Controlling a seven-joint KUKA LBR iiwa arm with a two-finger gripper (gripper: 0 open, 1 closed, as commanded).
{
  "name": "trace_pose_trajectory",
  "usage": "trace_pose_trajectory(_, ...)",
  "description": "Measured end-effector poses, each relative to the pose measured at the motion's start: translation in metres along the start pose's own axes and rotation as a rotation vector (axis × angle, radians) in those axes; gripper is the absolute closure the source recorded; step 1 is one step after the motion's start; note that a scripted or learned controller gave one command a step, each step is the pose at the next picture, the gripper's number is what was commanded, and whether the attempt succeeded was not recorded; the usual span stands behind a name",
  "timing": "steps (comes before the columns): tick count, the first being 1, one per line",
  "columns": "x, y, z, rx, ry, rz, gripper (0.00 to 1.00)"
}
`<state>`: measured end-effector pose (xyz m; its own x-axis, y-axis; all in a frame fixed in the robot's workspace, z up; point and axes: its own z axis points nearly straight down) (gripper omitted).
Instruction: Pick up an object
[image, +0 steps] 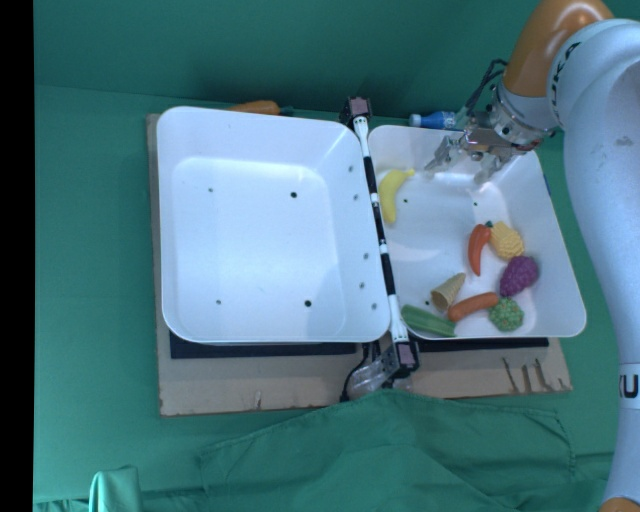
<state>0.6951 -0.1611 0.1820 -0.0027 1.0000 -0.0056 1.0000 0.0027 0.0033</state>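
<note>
7 toy foods lie below the wide-spread, empty jaws of the gripper (462, 160), likely mid-approach; next comes descending onto the banana (391, 193).

- We count two white bins (265, 125).
- One banana (392, 193).
- Two carrots (478, 248).
- One cone (447, 291).
- One cucumber (428, 321).
- One purple grape bunch (518, 275).
</note>
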Motion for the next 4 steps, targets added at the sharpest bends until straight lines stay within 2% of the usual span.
trace_pose_trajectory(1, -0.028, -0.049, -0.003, -0.007, 0.002, 0.009, 0.00)
trace_pose_trajectory(2, -0.027, -0.008, -0.097, -0.015, -0.001, 0.003, 0.00)
trace_pose_trajectory(3, -0.026, -0.028, 0.000, -0.001, 0.003, 0.007, 0.00)
trace_pose_trajectory(4, -0.021, 0.004, -0.006, 0.012, 0.002, 0.002, 0.00)
